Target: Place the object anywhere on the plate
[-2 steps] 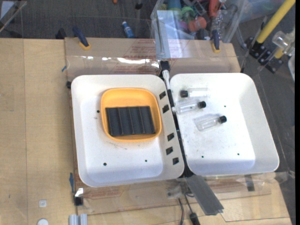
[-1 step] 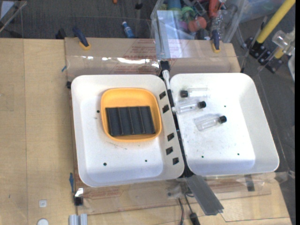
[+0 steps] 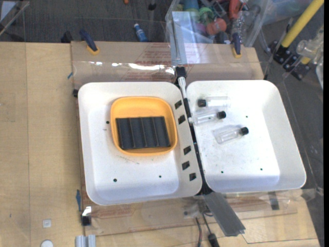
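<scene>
The orange plate (image 3: 143, 107), bearing a dark ribbed tray (image 3: 142, 132), sits in the left bin (image 3: 97, 163), while three clear black-capped vials (image 3: 231, 134) lie apart in the neighbouring bin (image 3: 272, 158) to the plate's right; the pincer's state cannot be told.

Two shallow white bins side by side on wooden counter (image 3: 31, 138): left bin (image 3: 97, 184), right bin (image 3: 277, 169), rims touching along centre. Clear plastic box (image 3: 221, 14) of mixed coloured items behind bins, at top. Blue clamp (image 3: 140, 32) on far edge. Yellow bar (image 3: 303, 17) slanting at upper right. Grey flat piece (image 3: 223, 212) below bins' junction.
</scene>
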Robot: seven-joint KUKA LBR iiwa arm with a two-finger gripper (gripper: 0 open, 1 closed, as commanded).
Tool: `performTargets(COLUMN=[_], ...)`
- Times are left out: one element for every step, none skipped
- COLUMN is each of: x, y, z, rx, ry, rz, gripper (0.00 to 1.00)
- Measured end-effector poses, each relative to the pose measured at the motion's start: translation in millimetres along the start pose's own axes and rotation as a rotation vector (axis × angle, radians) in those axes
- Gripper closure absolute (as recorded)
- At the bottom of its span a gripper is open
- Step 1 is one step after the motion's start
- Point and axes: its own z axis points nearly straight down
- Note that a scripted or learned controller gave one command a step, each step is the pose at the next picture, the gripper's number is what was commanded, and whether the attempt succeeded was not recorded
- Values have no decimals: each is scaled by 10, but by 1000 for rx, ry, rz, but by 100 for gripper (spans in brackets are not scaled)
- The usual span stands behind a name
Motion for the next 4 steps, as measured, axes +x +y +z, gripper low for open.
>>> performTargets(x=[-69, -54, -118, -122], y=[30, 10, -15, 25], z=[-3, -7, -5, -4], rx=[1, -1, -1, 0], ry=[-4, -3, -6, -6], rz=[-150, -531, -474, -995], gripper=[100, 100, 100, 100])
